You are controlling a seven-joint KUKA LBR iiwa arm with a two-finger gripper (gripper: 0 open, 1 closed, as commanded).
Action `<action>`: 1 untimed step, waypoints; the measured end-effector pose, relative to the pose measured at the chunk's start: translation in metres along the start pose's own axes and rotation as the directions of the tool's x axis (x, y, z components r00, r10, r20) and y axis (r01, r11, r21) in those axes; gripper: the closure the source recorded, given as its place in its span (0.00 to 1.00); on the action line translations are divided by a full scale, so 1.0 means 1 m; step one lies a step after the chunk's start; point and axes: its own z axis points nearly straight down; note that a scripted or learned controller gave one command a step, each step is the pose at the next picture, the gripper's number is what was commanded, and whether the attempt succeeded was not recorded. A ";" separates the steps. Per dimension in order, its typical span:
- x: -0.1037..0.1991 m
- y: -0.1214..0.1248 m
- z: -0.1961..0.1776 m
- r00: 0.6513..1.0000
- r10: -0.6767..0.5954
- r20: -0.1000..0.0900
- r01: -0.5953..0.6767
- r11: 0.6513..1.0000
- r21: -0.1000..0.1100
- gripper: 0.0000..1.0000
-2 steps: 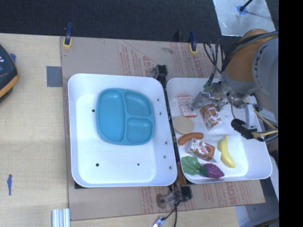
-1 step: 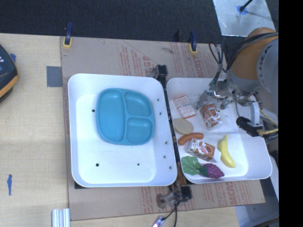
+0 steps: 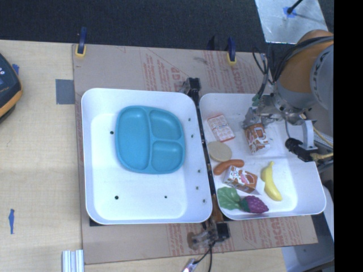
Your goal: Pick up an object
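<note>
Overhead, the grey two-finger gripper (image 3: 258, 119) hangs in the right white bin (image 3: 309, 200); its jaws' state cannot be told. Directly beneath them lies a brown-and-white snack packet (image 3: 258, 139), upright, seemingly touching.

the wooden table (image 3: 39, 169) carries a brown cardboard sheet (image 3: 142, 67) held by 2 blue clamps (image 3: 81, 41) at its far edge. a grey tape patch (image 3: 64, 91) sits on the table just left of the sheet. a yellow-and-black device (image 3: 8, 89) lies at the far left edge.
</note>
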 end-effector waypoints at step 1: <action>0.076 -0.002 -0.090 1.000 -0.001 -0.002 0.001 1.000 -0.001 1.00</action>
